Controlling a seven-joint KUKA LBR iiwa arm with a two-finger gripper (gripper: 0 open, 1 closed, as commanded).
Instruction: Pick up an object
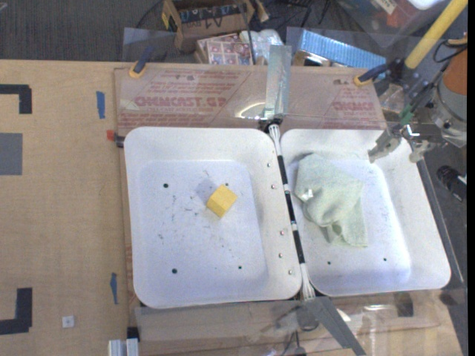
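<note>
As two white bins sit side by side on the table, each keeps its item apart: yellow block [221, 200] in left bin [148, 162], pale cloth [332, 197] in right bin [415, 258]. Gripper [398, 145] hovers over right bin's far-right corner, tilted inward; jaws apart, holding nothing.

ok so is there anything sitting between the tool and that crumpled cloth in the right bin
Nothing visible does. The tool sits over the upper right corner of the right bin, and the pale green cloth lies apart from it, toward the bin's left side. Bare white bin floor shows between them. The yellow block is in the left bin.
</note>
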